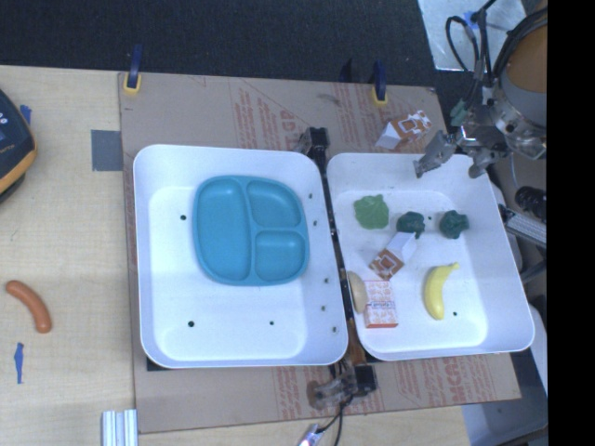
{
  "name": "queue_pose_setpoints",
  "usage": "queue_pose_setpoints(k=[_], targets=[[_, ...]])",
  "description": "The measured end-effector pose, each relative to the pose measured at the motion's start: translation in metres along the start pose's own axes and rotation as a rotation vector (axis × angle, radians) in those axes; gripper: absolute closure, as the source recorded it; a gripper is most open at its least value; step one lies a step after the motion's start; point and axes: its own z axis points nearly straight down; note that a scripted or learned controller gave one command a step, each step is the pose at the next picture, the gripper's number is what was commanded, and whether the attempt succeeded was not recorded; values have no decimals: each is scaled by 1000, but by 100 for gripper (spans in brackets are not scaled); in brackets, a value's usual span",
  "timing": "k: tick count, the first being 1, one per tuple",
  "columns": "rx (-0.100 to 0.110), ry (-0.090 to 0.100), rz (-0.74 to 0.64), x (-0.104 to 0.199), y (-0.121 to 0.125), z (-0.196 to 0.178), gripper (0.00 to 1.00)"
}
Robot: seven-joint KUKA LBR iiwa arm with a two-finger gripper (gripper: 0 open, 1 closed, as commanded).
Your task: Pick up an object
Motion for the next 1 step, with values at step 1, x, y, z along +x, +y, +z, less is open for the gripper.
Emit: queue_pose_setpoints(k=[1], targets=[[1,0,1,-33,-34,178,0]])
